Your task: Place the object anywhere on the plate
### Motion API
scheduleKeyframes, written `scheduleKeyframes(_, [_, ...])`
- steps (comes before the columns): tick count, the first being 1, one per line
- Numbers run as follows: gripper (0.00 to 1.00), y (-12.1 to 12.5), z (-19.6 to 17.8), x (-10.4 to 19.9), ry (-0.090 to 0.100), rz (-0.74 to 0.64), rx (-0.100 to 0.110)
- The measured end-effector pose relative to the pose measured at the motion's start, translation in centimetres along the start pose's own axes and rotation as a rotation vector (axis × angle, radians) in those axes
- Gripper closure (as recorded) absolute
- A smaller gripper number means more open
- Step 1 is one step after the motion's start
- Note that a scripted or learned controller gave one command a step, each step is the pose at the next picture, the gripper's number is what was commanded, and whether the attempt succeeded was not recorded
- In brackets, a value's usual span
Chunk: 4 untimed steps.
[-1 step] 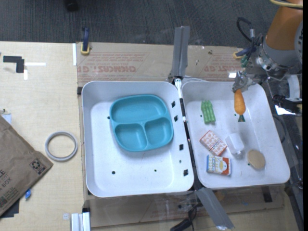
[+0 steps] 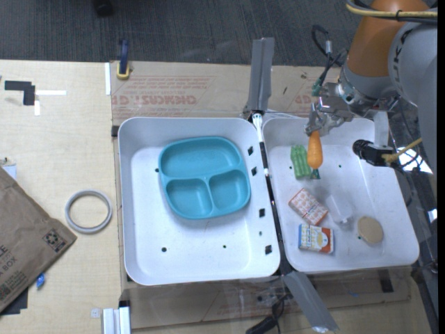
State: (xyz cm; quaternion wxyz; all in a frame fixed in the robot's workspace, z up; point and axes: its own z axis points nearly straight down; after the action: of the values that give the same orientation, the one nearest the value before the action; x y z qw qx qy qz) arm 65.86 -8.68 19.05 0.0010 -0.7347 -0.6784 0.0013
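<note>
One carrot [image 2: 315,151] hangs clamped in the end effector [image 2: 316,129], above the right bin [image 2: 389,207].

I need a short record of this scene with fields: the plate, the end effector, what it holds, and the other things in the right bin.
plate: blue plate with three compartments, in the left bin
end effector: end effector above the back of the right bin
held: orange carrot, hanging upright between its fingers
task state: carrot not yet on plate
right bin, others: green item, two small packets, tan round item
</note>
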Motion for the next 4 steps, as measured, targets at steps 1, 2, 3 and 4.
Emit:
scheduleKeyframes(1, [1.00, -2.4, 0.0, 8.9, 0.000, 0.066, 0.000])
scheduleKeyframes(2, [1.00, -0.3, -7.5, 3.9, -0.001, 0.246, -0.002])
scheduleKeyframes(3, [1.00, -0.9, -11.3, 4.2, -0.001, 0.277, -0.002])
scheduleKeyframes(4, [1.00, -1.9, -4.7, 8.7, -0.002, 0.248, 0.000])
